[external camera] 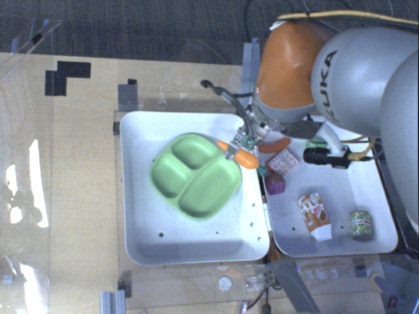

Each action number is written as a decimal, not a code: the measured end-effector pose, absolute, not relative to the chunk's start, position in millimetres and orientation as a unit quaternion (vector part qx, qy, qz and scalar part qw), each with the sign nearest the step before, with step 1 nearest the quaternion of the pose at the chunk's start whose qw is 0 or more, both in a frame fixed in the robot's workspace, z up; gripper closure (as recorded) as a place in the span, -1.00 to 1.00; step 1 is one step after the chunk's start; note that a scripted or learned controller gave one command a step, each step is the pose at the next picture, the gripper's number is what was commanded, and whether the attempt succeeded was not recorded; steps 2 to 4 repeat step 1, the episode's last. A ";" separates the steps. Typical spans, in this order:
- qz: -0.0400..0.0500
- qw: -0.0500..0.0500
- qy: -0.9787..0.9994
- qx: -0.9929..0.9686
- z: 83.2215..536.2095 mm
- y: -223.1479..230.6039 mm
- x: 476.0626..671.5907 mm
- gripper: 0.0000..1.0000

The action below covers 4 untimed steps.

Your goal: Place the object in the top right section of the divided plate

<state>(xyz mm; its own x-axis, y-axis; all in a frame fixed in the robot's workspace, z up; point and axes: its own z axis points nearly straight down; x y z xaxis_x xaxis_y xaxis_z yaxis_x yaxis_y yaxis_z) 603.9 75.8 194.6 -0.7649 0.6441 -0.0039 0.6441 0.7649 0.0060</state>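
A light green divided plate (196,175) lies tilted in the left bin (150,241), with two small sections toward the back and one large section nearer the front. My gripper (241,142) reaches down at the plate's right back corner, close to the wall between the bins. An orange carrot (244,157) sits between its fingers, just over the plate's right rim. The gripper is shut on the carrot. The fingers hide the carrot's middle.
The right bin (366,247) holds a brown sausage (273,145), a pink and white packet (283,163), a purple piece (275,186), a small printed carton (314,216) and a green can (359,223). The arm's bulk hangs over the right bin's back.
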 end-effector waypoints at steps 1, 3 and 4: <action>0.002 0.003 0.939 0.343 194.6 75.4 603.9 -1.00; 0.002 0.003 0.939 0.343 194.6 75.4 603.9 -1.00; 0.002 0.003 0.939 0.343 194.6 75.4 603.9 -1.00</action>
